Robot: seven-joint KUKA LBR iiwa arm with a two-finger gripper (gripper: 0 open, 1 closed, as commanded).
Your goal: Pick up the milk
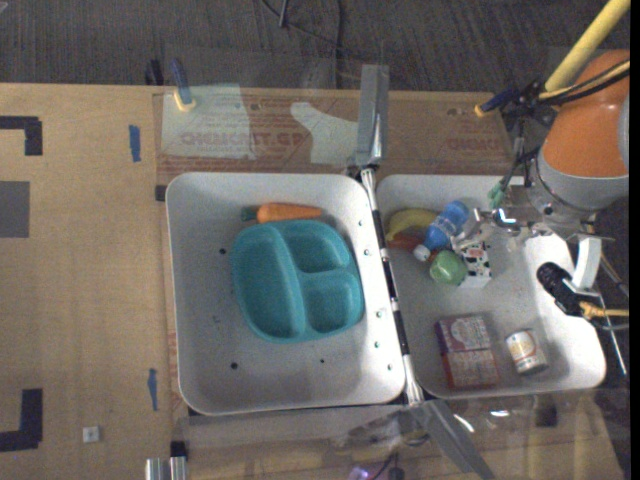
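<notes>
- The small white milk carton with dark spots (478,265) lies in the right white bin (560,368), touching a green apple (448,267).
- The gripper (508,218) hovers just above it; its opening cannot be made out.

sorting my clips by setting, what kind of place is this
Most likely a robotics lab bench set up for pick-and-place trials: two white bins on a taped-up board, toy groceries like a banana and can, and a KUKA arm reaching in.
</notes>
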